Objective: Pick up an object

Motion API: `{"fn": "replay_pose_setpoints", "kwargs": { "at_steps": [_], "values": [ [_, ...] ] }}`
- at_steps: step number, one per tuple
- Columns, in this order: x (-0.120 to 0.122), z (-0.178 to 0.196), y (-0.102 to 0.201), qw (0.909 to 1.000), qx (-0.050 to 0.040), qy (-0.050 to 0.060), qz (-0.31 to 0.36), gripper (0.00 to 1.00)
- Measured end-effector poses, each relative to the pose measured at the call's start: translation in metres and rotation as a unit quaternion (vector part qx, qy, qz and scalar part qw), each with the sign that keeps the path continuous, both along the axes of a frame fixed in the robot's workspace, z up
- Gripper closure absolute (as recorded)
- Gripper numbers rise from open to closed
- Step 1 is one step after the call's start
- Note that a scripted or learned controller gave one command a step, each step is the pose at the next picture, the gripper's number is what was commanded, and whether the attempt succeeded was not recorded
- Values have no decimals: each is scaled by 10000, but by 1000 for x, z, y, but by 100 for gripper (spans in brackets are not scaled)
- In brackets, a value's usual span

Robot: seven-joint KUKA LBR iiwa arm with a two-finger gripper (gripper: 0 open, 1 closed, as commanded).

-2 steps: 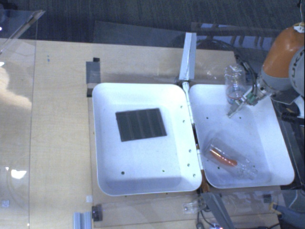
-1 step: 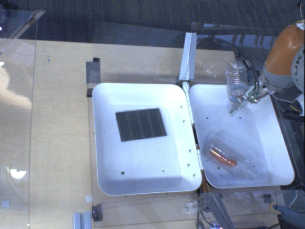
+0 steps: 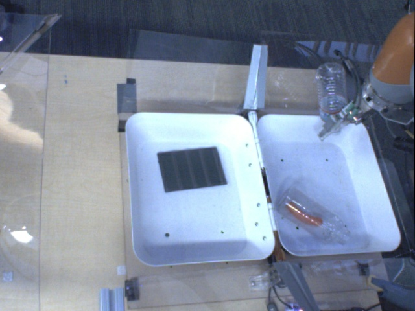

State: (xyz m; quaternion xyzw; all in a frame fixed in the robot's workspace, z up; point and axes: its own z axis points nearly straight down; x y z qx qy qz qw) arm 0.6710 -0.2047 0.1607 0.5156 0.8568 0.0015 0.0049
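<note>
Gripper (image 3: 329, 125) sat over the far edge of the right bin (image 3: 382, 193), arm (image 3: 395, 57) coming in from the bin's far-right corner. A clear plastic bottle-like piece (image 3: 330, 89) showed right at the gripper, upright, just beyond the bin's far rim. Couldn't tell whether it was actually between the fingers or just part of the tooling, and couldn't tell whether the jaws were apart or together: everything there was transparent and glare-washed. The one obvious loose object in that bin was the clear tube (image 3: 311, 216) with an orange-red core, lying flat on the bin floor near the near rim, toward the divider (image 3: 262, 173) side. Key relation: the tube lay well apart from the gripper, on the opposite side of the same bin, roughly straight toward the near rim and slightly toward the divider. Its long axis ran diagonally, from divider side to the bin's near-right corner, so my read was the jaws would need to close across that diagonal. The left bin (image 3: 142, 193) held a dark ribbed pad (image 3: 192, 168), flat, farther off across the divider; poorer candidate for a two-finger pinch, I'd judge.
</note>
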Motion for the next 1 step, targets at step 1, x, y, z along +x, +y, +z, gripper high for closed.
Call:
{"fn": "replay_pose_setpoints", "kwargs": {
  "at_steps": [1],
  "values": [
    [0,36,72,9997,13,7,-247,100]
  ]
}}
